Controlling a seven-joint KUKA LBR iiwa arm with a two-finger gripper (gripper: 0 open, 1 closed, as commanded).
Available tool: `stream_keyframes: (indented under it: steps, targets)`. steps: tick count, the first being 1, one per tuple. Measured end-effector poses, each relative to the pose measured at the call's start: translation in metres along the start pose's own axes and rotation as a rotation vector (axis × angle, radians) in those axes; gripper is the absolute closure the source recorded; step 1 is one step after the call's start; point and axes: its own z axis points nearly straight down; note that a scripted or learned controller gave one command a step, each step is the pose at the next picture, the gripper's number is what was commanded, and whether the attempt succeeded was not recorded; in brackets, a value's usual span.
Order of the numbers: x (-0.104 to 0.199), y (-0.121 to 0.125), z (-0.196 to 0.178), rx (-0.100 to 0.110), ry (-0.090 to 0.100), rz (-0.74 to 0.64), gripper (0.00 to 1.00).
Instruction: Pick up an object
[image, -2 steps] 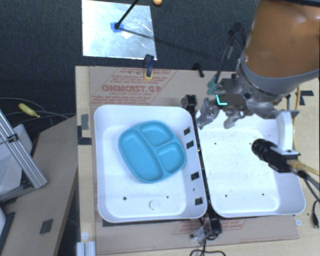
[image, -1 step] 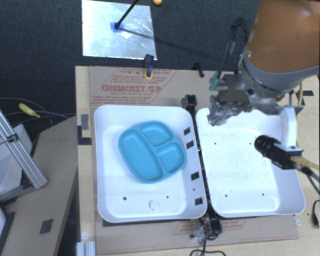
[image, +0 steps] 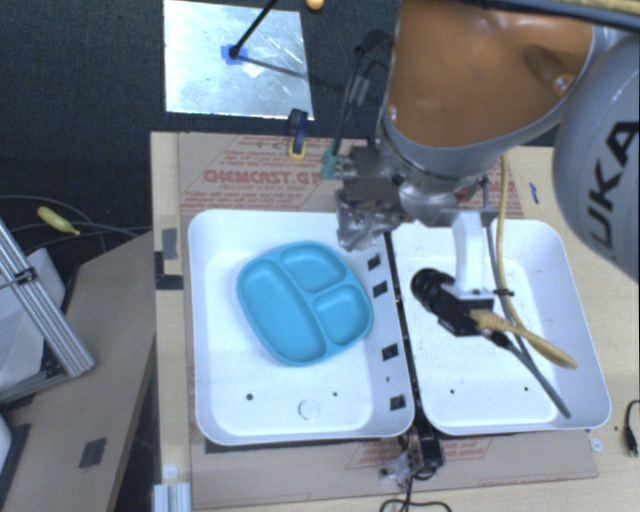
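Your gripper (image: 356, 236) hangs over the 1 o'clock corner of the left bin (image: 228, 400), right by the wall it shares with the right bin (image: 562, 262). The angle doesn't let you judge whether the jaws are wide or narrow. Nothing shows between them.

Pickable things, 3 in all:
- Blue plate (image: 303, 300), 3 compartments, flat in the left bin, about centre and a bit toward 12 o'clock. It sits at 7 o'clock from your gripper, near it. You can't confirm contact from this view.
- Tan utensil (image: 528, 340) in the right bin, near the middle. It lies slanted, with one end toward 10 o'clock and the other toward 4 o'clock.
- Thin grey rod (image: 545, 385), also in the right bin. It crosses under or beside the tan utensil and runs out to 5 o'clock, its tip near the bin's rim. It's hard to tell which of the 2 lies on top.

The 2 bins sit side by side, touching, on a cardboard sheet (image: 250, 175) with red print, and that lies on the counter (image: 112, 300). A blue and yellow clamp (image: 297, 135) grips the cardboard's edge at 12 o'clock from the left bin.
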Motion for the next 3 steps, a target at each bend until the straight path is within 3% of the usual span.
stream_keyframes:
  steps: [1,2,3]
  targets:
    - [-0.054,-0.013,-0.020,-0.003,-0.002,0.015,1.00]
    - [0.000,-0.013,0.004,0.001,-0.001,0.003,1.00]
    - [-0.063,-0.012,-0.034,-0.005,-0.002,0.016,1.00]
